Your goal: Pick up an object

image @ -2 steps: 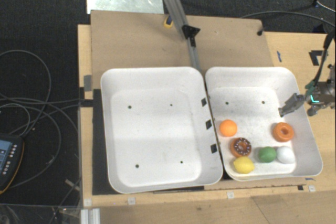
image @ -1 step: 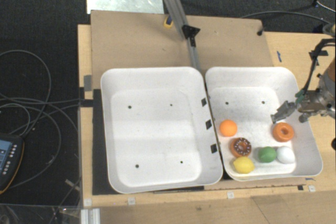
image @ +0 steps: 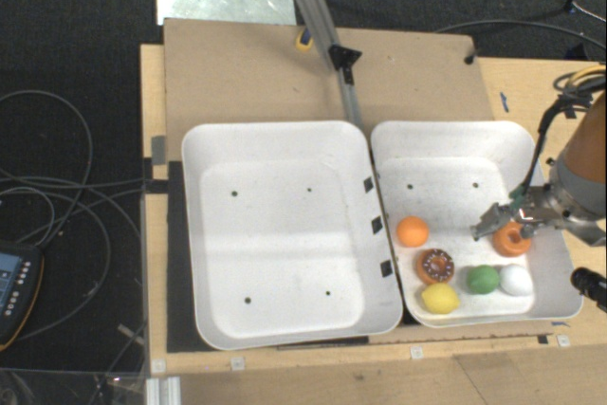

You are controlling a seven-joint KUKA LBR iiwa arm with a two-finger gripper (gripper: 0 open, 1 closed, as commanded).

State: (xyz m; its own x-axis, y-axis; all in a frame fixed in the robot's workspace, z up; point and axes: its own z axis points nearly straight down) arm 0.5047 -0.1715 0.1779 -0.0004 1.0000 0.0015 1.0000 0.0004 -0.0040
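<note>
Nearest, lower right of frame, right bin (image: 446, 147) front edge: yellow lemon (image: 440, 299), green ball (image: 483, 280), white ball (image: 516, 281), brown donut (image: 437, 265). I judge all light, smooth, apt to roll; best pinched across middle. Packed close, neighbours crowd any finger entry. Behind them, orange ball (image: 412, 231) apart, easiest target. Gripper (image: 505, 221) over orange ring (image: 513, 241) by right wall; fingers' state I cannot tell. Left bin (image: 285, 142) beyond.

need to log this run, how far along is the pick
Done: the arm has reached into the right bin, and the gripper sits low by the orange ring. In hand: nothing visibly held. Left: grasping and lifting; the orange ball, donut, lemon, green ball and white ball lie untouched.
</note>
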